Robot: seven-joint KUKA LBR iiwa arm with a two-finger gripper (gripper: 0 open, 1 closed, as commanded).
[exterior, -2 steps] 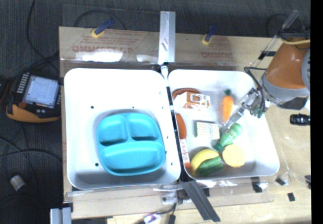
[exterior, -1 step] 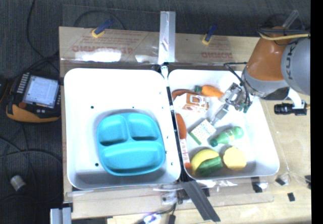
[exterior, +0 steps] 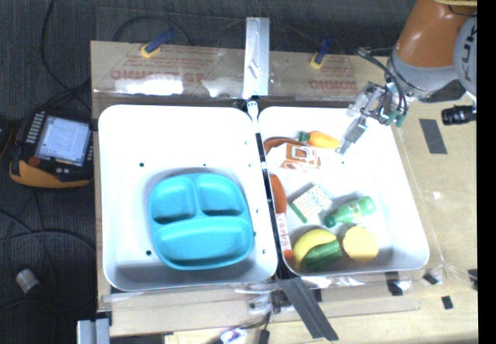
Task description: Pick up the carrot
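Currently the carrot [exterior: 322, 138] lies in the right bin [exterior: 411, 203], toward that bin's 12 o'clock edge, its orange body pointing to 3 o'clock and its green end to 9 o'clock. The gripper [exterior: 350, 135] hangs just beside the carrot's 3 o'clock tip, reaching in from 2 o'clock; whether its fingers stand apart or together cannot be told, and no object is seen between them.

Surrounding items in the right bin:
- A white-and-orange packet [exterior: 298, 156] lies at 7 o'clock of the carrot, touching or nearly touching it. Its printing is too small to read.
- An orange sausage-shaped item [exterior: 278, 197] runs along the bin's 9 o'clock wall.
- A card with a dotted grid [exterior: 310, 201] sits near the bin's centre.
- A green bottle [exterior: 349, 211] lies at 3 o'clock of the card.
- A yellow lemon-like piece [exterior: 309, 241], a dark green vegetable [exterior: 321, 252] and a yellow round piece [exterior: 359, 242] cluster at 6 o'clock.

The left bin [exterior: 124, 141] holds a blue divided tray [exterior: 201, 218].

Red printing on the board [exterior: 178, 71] behind the bins is illegible.
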